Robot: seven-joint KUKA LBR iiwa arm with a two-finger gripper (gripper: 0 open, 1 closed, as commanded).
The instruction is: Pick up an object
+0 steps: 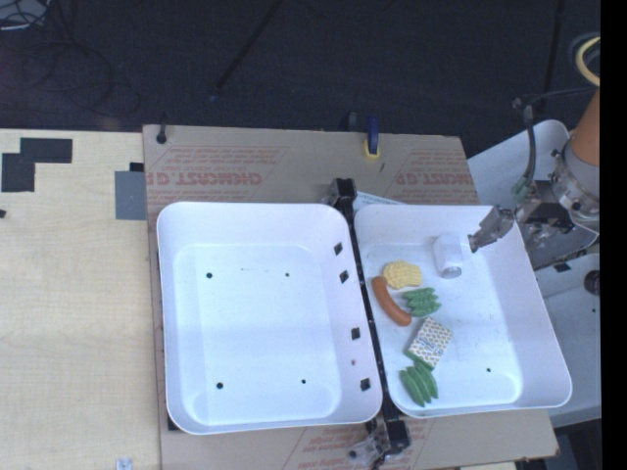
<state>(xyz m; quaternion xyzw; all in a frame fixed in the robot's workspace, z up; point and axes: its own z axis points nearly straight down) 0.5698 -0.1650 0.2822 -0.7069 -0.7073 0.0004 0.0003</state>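
The right bin [519, 360] holds several small items. A yellow corn piece [402, 274] lies beside an orange sausage [391, 302] and a green pea pod [423, 302]. Nearer the front are a patterned box [429, 342] and another green pod [418, 384]. A white cylinder [448, 256] stands toward the back of the bin. My gripper [509, 225] hangs over the bin's back right part, just right of the white cylinder and apart from it. Nothing shows in its grasp.
The left bin [255, 321] sits beside the right one, with a black clip strip [353, 302] between them. Both rest on a cardboard sheet [265, 164]. A wooden bench top [69, 311] lies to the left.
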